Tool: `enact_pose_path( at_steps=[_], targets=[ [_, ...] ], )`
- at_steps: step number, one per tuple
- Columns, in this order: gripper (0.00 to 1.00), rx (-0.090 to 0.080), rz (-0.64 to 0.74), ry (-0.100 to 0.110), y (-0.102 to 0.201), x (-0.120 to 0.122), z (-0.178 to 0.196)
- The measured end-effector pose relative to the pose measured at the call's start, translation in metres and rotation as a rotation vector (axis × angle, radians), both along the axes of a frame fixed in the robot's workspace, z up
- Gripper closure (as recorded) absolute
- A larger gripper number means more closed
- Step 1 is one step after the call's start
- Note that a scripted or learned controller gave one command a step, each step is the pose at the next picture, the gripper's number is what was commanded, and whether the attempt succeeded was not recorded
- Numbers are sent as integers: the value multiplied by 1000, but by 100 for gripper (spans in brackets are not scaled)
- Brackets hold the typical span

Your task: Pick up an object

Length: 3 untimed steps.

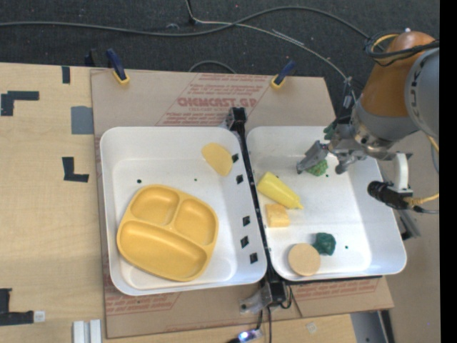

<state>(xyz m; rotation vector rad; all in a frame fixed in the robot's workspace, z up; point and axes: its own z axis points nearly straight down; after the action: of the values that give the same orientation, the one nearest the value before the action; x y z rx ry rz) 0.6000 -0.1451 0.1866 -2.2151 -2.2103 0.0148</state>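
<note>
Two white bins [114, 191] sit side by side. The left one holds one yellow divided plate [167, 231] and one yellow slice [217, 158]; the right one holds two yellow pieces [279, 190], one tan disc [305, 259] and two green items [325, 244].

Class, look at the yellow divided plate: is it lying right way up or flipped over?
Right way up. The yellow divided plate in the left bin shows its three hollow compartments and raised rim facing the camera.
</note>
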Motion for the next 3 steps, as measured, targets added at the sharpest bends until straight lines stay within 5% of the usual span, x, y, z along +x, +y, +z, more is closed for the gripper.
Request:
enact_pose_path(
  at_steps=[1, 3],
  targets=[
    [0, -2, 3, -10, 0, 3, 6],
    [0, -5, 3, -14, -5, -8, -106]
  ],
)
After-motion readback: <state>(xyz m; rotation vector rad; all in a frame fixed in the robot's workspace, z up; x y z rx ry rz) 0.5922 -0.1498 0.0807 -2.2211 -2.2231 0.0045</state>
